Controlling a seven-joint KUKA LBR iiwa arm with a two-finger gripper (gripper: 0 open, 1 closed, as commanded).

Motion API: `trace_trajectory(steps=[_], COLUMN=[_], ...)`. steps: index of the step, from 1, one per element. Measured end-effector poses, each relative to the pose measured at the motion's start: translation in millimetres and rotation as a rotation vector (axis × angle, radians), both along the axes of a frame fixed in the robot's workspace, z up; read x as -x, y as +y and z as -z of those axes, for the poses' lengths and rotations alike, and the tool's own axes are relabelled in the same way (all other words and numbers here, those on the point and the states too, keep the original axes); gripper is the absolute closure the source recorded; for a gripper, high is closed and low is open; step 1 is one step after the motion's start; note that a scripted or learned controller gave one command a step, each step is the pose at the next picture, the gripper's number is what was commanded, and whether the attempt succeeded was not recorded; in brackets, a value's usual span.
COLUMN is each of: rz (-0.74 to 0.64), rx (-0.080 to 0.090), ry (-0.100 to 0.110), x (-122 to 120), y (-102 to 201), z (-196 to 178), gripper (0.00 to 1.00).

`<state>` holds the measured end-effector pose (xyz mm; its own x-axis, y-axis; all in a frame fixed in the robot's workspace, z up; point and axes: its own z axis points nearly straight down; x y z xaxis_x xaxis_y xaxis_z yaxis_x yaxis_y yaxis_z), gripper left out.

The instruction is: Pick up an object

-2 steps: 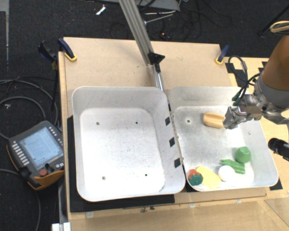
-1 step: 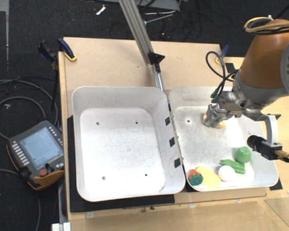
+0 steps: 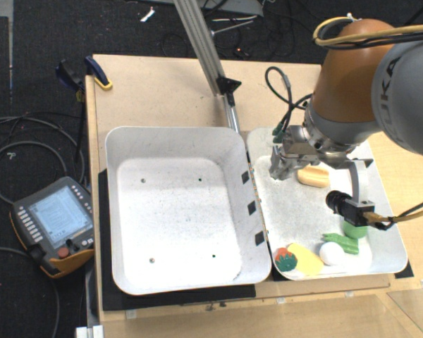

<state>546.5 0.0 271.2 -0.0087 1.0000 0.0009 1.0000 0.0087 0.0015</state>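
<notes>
My gripper [image 3: 280,165] hangs low over the far part of the right bin [image 3: 285,213], its tip close to the bin floor. Just to its right lies a tan oblong object [image 3: 313,177], near the gripper but not visibly held. At the bin's near end sit a red and green object [image 3: 285,258], a yellow object [image 3: 307,262], a white object [image 3: 332,253] and a green object [image 3: 347,241]. The arm's orange wrist covers the bin's far right corner.
The left bin [image 3: 176,203] lies beside the right one, sharing a raised rim. A slanted metal pole [image 3: 201,37] runs from the back down to the bins' far edge. A teach pendant [image 3: 54,220] rests off the bench at the left.
</notes>
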Motion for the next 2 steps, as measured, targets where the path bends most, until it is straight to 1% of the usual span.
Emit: trace_trajectory(steps=[1,2], rz=[0.002,0.002], rx=[0.001,0.0], ry=[0.0,0.005], x=[-11,-18], y=[45,93], z=[3,28], gripper=[1.0,1.0])
